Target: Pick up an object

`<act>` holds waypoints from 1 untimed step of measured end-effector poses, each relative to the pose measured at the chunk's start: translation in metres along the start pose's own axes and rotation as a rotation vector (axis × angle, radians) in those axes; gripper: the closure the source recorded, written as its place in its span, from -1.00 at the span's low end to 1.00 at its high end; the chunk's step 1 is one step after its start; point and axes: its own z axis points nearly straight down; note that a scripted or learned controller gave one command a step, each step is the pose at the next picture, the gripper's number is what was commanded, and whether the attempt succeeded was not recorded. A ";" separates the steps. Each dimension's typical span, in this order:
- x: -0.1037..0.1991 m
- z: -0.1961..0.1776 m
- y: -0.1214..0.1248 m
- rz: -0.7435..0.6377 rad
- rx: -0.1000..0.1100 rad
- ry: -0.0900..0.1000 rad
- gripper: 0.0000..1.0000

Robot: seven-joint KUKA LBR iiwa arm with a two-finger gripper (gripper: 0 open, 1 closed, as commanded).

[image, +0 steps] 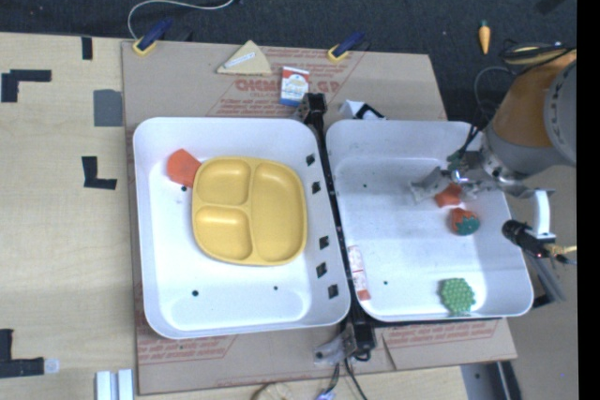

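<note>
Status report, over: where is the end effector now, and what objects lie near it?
End effector low in the right bin. Small orange piece at its tip, grasp unconfirmed. Red-green object just beside. Green bumpy ball apart, near the front rim.

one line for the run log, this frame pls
stage: reaching | gripper: low in right bin, beside small orange-red object | grasp: not confirmed | other items: round red-green object, green bumpy object

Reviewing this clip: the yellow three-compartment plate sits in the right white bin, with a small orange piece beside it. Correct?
Not quite. The camera view shows the yellow three-compartment plate in the left white bin, not the right; the small orange piece does lie beside it.
</note>
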 end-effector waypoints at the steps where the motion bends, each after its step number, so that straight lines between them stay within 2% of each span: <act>1: -0.003 -0.060 -0.064 0.002 0.015 0.007 -1.00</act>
